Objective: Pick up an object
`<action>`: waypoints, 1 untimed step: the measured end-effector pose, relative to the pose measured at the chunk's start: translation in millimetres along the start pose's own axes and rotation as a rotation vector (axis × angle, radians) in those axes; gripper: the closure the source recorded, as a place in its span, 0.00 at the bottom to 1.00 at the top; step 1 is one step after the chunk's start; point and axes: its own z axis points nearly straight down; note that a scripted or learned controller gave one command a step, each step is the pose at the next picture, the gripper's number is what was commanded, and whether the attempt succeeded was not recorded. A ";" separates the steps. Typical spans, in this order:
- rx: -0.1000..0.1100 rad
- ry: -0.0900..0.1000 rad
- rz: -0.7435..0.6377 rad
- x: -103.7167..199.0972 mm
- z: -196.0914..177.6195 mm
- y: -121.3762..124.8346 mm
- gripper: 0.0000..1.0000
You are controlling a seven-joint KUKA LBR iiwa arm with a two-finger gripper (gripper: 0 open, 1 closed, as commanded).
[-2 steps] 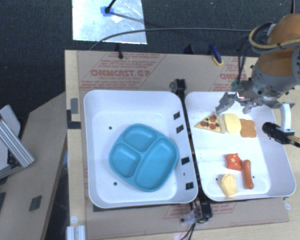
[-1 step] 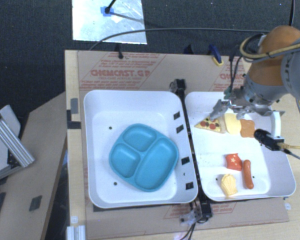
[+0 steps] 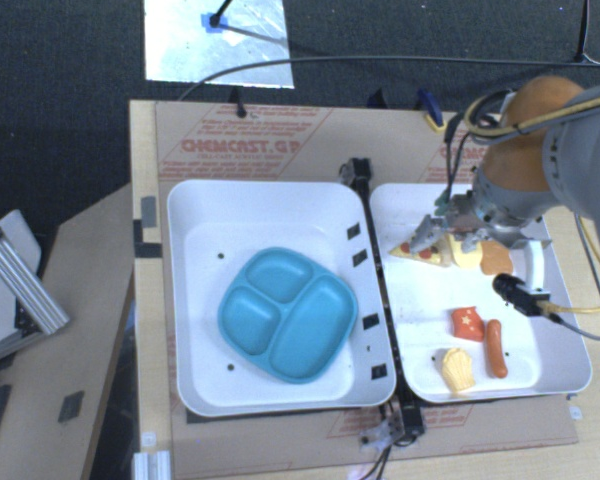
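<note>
**Gripper low over pizza slice, right bin, grasp unconfirmed**

Camera view: gripper (image 3: 442,230) down in upper part of right bin (image 3: 560,368), right at toy pizza slice (image 3: 422,252). Fingers hard to read: dark parts merge with wrist and cables, so openness not tellable, nothing clearly seen held between them. Likely step: closing in on a pick, early in task. Best done by centring over one item alone; pizza slice, pale yellow piece (image 3: 467,254) and tan piece (image 3: 496,259) crowded together, so risk of nudging neighbours or catching two. Flat wedge sits low, thin edge; grip may slip off.

Other candidates lower in same bin, better spaced: red piece (image 3: 466,323), sausage (image 3: 495,348), ridged yellow piece (image 3: 458,369). All look like hard, smooth plastic toy food. Sausage rounded, could roll. Left bin (image 3: 195,268) holds blue divided plate (image 3: 287,313), glossy, three compartments. Bins white, shallow, smooth, on brown-board counter (image 3: 240,143).
</note>
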 end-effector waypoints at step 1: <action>-0.006 -0.001 -0.001 -0.5 -13.4 1.7 1.00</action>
